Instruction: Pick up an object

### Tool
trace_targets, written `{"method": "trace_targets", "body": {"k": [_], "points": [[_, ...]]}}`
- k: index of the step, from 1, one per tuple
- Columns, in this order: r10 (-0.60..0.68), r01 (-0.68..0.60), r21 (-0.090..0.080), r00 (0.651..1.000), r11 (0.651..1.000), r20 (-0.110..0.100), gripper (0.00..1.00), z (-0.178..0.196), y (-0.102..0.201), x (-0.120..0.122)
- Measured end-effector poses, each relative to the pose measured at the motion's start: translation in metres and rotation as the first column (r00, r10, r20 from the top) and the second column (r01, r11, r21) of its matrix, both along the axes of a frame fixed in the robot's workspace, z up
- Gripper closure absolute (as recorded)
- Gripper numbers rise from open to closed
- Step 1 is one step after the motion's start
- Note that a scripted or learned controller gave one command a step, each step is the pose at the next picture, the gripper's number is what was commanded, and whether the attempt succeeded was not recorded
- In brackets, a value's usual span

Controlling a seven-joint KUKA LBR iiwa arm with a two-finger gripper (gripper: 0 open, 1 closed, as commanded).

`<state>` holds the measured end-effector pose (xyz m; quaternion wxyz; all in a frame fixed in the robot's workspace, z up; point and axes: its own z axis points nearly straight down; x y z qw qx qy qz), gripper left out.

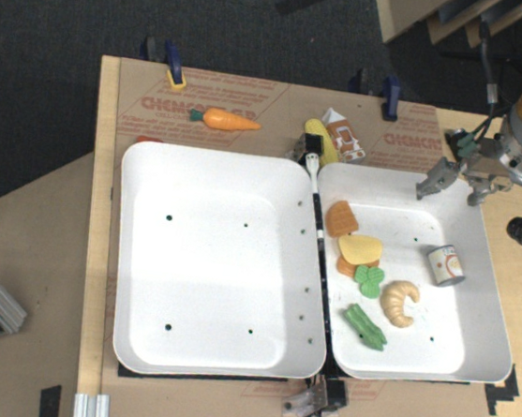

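The right bin holds several toy foods: an orange piece, a yellow slice, a green round piece, a croissant, a green pod and a small tin can. My gripper hangs over the back right corner of that bin, above and behind the can. Its two fingers are spread apart with nothing between them.
The left bin lies beside the right one. Behind the bins on the board lie a toy carrot, a banana and a small carton. Blue clamps hold the board's back edge.
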<state>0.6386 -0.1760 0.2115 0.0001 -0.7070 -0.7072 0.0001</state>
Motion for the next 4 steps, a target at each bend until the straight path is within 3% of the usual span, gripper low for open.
{"method": "trace_targets", "body": {"k": [1,2,3,4], "points": [[-0.003,0.003,0.01,1.0,1.0,-0.006,0.0,-0.116,-0.047,-0.016],[-0.002,0.002,0.005,1.0,1.0,-0.01,0.0,-0.129,-0.015,-0.109],[0.005,-0.005,-0.003,1.0,1.0,0.01,0.0,-0.126,-0.015,-0.01],[0.007,-0.007,0.0,1.0,1.0,0.006,0.0,-0.126,0.048,0.031]]}}
